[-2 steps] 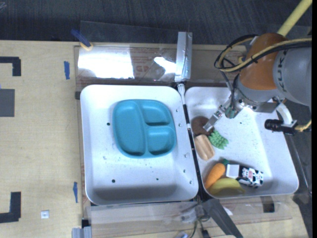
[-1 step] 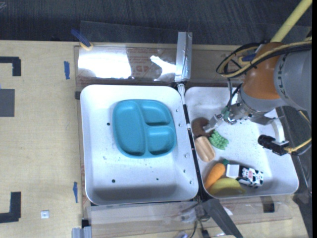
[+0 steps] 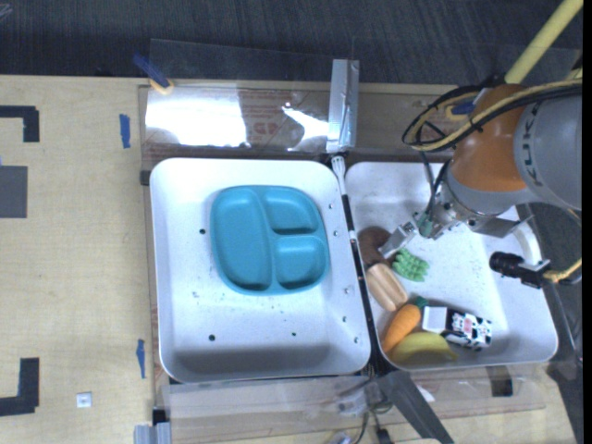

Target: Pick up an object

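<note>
The right bin [image 3: 523, 289] holds several small objects along its left and front sides. A brown round piece [image 3: 372, 242] lies by the left wall. Beside it sit a green bumpy piece [image 3: 411, 267] and a tan bun-like piece [image 3: 387, 287]. At the front lie an orange carrot [image 3: 401, 325], a yellow banana [image 3: 424, 346] and a black-and-white toy [image 3: 468, 329]. My gripper [image 3: 400, 240] hangs low in this bin, just above the green piece and right of the brown one. Nothing shows in its grip.
The left bin [image 3: 185, 313] carries a blue divided plate [image 3: 270, 239]. A metal divider post [image 3: 342, 104] stands behind the wall between the bins. Cables and the orange-banded wrist [image 3: 488, 160] hang over the right bin's back right corner.
</note>
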Available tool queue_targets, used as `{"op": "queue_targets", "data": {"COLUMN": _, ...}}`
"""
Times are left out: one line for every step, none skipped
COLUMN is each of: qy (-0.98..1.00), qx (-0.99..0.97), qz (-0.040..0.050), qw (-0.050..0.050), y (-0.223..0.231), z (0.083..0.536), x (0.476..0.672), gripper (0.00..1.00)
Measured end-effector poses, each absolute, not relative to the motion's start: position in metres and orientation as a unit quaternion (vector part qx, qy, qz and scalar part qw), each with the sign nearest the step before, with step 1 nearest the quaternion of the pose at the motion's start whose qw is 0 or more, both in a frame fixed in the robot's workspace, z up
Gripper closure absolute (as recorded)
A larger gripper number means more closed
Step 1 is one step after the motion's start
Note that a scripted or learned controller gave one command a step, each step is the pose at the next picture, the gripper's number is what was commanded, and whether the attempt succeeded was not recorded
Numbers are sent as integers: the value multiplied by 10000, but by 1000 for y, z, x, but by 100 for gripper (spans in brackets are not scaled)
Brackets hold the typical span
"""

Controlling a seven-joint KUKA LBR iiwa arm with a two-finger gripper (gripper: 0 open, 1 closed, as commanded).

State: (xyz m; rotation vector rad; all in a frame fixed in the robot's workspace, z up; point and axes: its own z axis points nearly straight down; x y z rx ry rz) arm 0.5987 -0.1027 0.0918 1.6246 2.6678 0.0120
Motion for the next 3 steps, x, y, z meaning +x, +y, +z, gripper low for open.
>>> {"op": "queue_targets", "data": {"qy": 8727, "qx": 4881, "qz": 48, "qw": 84, "y": -106, "z": 91, "x": 573, "gripper": 0}}
{"op": "queue_targets", "data": {"qy": 8594, "qx": 5111, "qz": 46, "qw": 84, "y": -115, "z": 91, "x": 539, "gripper": 0}}
{"op": "queue_targets", "data": {"qy": 8588, "qx": 5122, "qz": 52, "qw": 67, "y": -116, "z": 98, "x": 540, "gripper": 100}}
